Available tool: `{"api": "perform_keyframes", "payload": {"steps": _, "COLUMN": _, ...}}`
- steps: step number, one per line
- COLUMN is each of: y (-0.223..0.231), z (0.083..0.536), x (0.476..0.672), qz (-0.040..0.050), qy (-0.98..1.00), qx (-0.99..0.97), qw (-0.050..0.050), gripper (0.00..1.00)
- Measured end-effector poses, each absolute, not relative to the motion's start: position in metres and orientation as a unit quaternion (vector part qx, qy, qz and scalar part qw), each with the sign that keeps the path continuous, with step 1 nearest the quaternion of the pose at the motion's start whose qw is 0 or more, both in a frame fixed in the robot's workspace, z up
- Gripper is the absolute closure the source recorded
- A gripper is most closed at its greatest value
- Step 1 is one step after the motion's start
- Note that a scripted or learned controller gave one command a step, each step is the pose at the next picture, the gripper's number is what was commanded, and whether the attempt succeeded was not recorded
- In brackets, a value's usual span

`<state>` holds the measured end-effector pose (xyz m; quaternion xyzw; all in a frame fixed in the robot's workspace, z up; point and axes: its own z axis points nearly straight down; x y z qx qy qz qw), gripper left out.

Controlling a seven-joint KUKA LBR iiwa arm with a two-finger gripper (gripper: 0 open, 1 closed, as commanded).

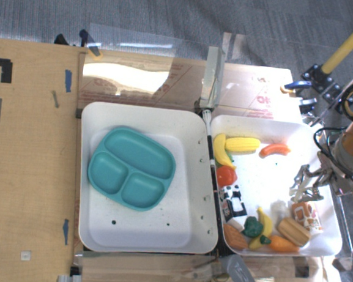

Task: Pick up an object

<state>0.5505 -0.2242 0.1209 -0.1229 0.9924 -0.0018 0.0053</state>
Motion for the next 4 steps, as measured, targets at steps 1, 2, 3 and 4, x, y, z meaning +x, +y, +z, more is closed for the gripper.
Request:
{"api": "perform_keyframes", "payload": {"steps": 1, "y": -0.196, "z": 0.090, "x": 0.636, "qz": -0.0016, "qy": 0.993, "qx": -0.120, "qw": 0.007, "gripper": 1.00}}
{"api": "perform_keyframes", "payload": {"steps": 2, "y": -0.197, "z": 0.088, "x": 0.634, "qz": -0.0006, "qy": 0.993, "qx": -0.118, "qw": 0.005, "gripper": 0.00}}
{"api": "perform_keyframes", "payload": {"steps": 3, "y": -0.126, "z": 0.089, "x": 0.632, "qz": 0.0011, "qy": 0.994, "qx": -0.111, "qw": 0.004, "gripper": 0.00}}
{"api": "perform_keyframes", "payload": {"steps": 4, "y": -0.114, "z": 0.090, "x": 0.593, "qz": -0.0001, "qy": 1.000, "qx": -0.009, "qw": 0.006, "gripper": 0.00}}
